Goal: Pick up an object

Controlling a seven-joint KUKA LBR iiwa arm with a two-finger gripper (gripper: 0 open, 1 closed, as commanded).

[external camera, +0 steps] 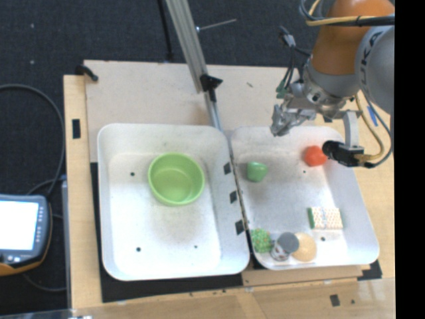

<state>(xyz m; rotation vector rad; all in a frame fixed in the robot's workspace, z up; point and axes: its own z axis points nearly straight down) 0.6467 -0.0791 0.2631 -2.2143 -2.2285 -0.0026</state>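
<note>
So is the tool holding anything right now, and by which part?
Nothing is held. The tool hangs above the right bin's far edge, apart from the small green object and orange ball.

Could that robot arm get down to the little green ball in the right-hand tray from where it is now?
Probably yes. The small green ball lies alone on bare floor of the right bin, apart from the other items, and the gripper hangs above the bin's far edge, with nothing between them.

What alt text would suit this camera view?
A robot arm's gripper hangs above the right bin, which holds an orange ball, a green ball and small items. The left bin holds a green bowl.
</note>
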